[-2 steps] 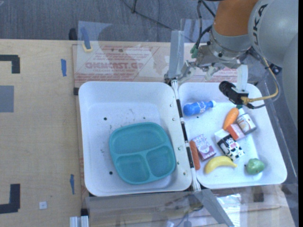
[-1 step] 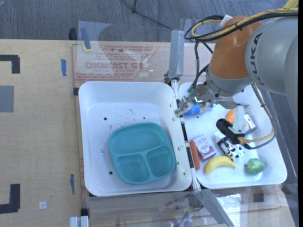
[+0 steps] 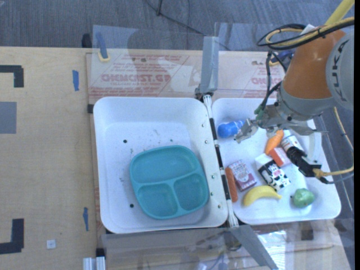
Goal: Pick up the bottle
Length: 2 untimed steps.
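Two white bins (image 3: 107,117) are set on a wooden bench (image 3: 39,151); the gripper (image 3: 247,131) is hung over the right one, beside a blue bottle (image 3: 228,129); its grip cannot be told.

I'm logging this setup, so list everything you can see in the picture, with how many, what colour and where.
Bins: two, white, side by side on the bench.
Tray: one, teal, three compartments, left bin.
Bottle: one, blue, right bin's far left.
Carrot: one, orange, right bin, under the wrist.
Banana: one, yellow, right bin's near side.
Green fruit: one, right bin's near right corner.
Small packet: one, reddish, right bin, beside the banana.
Gripper: one, metal, right beside the bottle.
Arm: one, grey and orange, over the right bin.
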### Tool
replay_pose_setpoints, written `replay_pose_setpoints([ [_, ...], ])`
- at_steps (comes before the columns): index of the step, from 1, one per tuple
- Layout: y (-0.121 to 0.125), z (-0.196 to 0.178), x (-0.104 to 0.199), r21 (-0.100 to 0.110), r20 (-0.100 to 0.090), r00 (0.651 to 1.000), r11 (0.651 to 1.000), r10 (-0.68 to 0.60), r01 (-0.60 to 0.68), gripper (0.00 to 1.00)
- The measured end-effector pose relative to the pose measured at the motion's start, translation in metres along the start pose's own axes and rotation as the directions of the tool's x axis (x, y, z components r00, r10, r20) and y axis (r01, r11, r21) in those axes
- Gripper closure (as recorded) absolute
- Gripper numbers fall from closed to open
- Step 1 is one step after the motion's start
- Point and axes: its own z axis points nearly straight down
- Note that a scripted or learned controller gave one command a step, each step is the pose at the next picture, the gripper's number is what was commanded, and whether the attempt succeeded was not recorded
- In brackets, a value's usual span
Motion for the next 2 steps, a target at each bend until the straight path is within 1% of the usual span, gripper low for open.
replay_pose_setpoints([
  [1, 0.011, 0.083, -0.045, 0.0, 0.0, 0.998, 0.998, 0.068, -0.068, 0.0],
  [2, 0.065, 0.098, -0.035, 0.012, 0.004, 0.987, 0.987, 0.162, -0.162, 0.0],
])
